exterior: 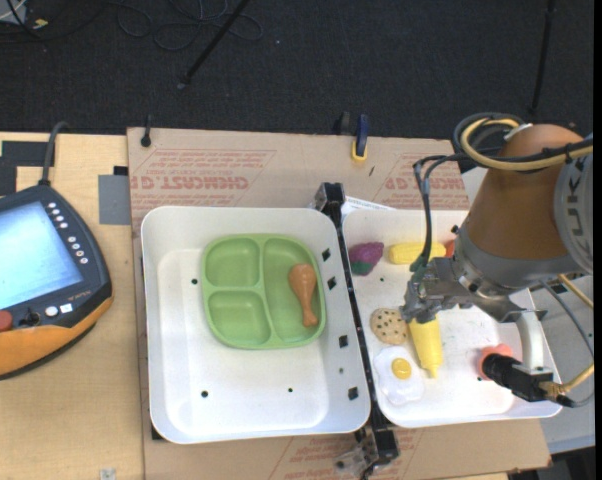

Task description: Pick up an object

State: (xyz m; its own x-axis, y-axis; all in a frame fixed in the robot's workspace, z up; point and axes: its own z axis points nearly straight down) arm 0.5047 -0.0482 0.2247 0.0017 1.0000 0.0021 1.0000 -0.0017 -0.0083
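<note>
Arm (521,218) over the right bin (461,408); pincer (421,308) low above the yellow bottle (427,346) (beside the cookie (386,324) and fried egg (399,373)). Pincer opening cannot be told. Good practice: centre over the bottle, descend straight, close across its narrow width.

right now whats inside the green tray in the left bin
One drumstick lies in the green tray, in its right-hand compartment, the thick end toward the top. The two left compartments show bare green. Nothing covers the tray, so all of it is in view.
</note>
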